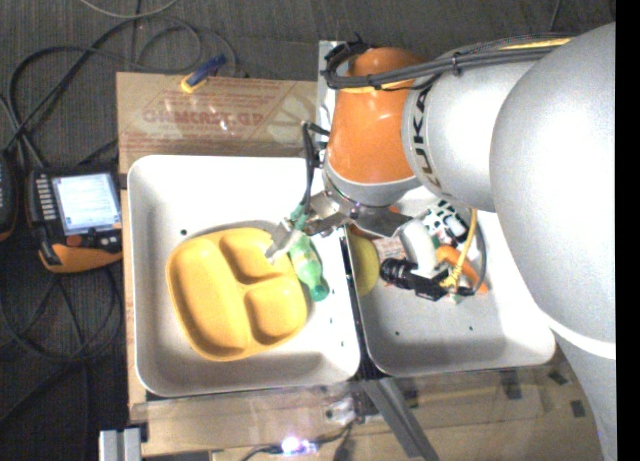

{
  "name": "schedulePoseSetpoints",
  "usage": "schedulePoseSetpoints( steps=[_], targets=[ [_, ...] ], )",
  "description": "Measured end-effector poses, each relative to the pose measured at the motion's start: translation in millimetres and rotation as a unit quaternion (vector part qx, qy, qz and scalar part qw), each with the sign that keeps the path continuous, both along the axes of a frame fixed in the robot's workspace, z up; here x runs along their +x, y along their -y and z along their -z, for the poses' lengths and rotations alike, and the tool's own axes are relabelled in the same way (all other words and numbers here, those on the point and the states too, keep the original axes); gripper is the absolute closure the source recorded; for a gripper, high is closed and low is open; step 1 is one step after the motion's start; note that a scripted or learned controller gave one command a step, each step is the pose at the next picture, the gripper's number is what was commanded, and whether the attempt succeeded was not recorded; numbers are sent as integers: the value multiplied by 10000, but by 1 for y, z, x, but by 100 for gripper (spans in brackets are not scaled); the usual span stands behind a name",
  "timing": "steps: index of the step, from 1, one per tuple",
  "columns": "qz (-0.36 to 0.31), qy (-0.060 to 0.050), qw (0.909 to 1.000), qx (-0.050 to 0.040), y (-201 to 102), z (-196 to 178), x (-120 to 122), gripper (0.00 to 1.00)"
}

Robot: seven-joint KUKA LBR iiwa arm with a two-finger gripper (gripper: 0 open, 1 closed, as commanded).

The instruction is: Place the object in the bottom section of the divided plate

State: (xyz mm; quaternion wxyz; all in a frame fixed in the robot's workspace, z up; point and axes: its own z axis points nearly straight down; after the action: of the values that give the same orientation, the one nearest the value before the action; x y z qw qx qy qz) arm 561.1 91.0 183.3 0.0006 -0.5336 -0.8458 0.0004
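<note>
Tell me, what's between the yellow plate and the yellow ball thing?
In the camera view, a green bottle-like object lies between the plate and the yellow round thing.

Two shallow white plastic bins sit side by side: the left bin [150, 279] and the right bin [500, 344]; the left bin holds one yellow divided plate [235, 294] with three sections; one translucent green bottle-shaped object [310, 271] lies at that plate's right edge; the right bin holds a cluster of small items [440, 254] too overlapped to count.
</note>
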Motion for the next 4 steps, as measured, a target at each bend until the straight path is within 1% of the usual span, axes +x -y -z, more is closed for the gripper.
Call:
schedulePoseSetpoints(
  steps=[1,2,3,4],
  targets=[
    [13,-3,10000,0,1,-9,1,100],
    [-718,13,9974,-11,15,-75,-15,100],
    [-3578,24,9338,-2,-28,-151,-25,100],
    [-3823,17,9240,-1,-106,-212,16,100]
  ],
)
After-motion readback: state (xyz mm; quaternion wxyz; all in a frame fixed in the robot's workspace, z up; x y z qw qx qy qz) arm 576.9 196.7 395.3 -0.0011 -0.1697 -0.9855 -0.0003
